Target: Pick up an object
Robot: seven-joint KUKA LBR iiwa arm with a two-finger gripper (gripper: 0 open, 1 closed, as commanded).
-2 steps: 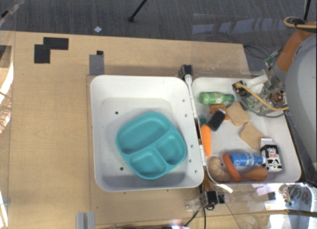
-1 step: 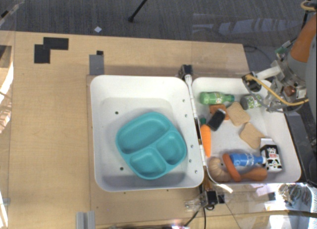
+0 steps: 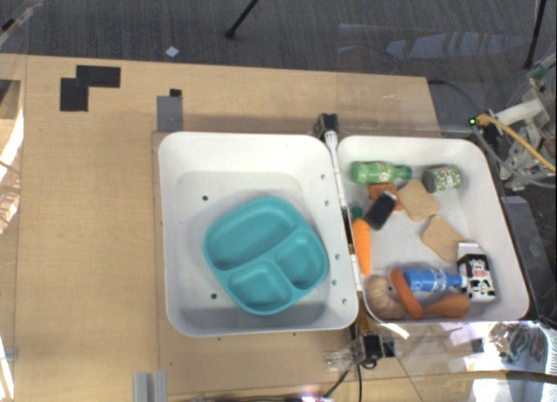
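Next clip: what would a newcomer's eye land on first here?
First, the big teal three-compartment plastic plate, alone in the left white bin. Then the clutter in the right white bin: a green bottle lying near the far edge, an orange carrot along the left wall, and a blue bottle lying near the front.

A green bottle (image 3: 379,171) is lying on its side at the far edge of the right bin (image 3: 500,204), a green can (image 3: 443,177) lying near it.
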